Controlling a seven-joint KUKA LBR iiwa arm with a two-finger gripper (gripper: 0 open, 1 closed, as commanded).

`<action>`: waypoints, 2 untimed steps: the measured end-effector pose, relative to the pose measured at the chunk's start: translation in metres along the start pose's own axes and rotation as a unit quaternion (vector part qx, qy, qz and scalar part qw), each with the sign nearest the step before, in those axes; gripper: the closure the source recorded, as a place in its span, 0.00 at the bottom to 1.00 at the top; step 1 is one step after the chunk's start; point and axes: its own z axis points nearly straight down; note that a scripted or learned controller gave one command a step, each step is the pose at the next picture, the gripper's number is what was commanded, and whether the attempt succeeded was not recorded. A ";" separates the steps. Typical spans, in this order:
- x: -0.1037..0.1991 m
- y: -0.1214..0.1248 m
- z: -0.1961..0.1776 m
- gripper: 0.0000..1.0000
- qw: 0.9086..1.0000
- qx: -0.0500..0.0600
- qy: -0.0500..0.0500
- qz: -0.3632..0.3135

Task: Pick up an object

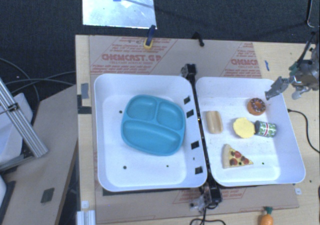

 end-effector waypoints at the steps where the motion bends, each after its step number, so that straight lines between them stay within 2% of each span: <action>1: -0.011 -0.008 0.184 0.00 1.000 0.002 0.002 0.003; 2: -0.013 -0.062 0.186 0.00 1.000 -0.009 -0.002 0.003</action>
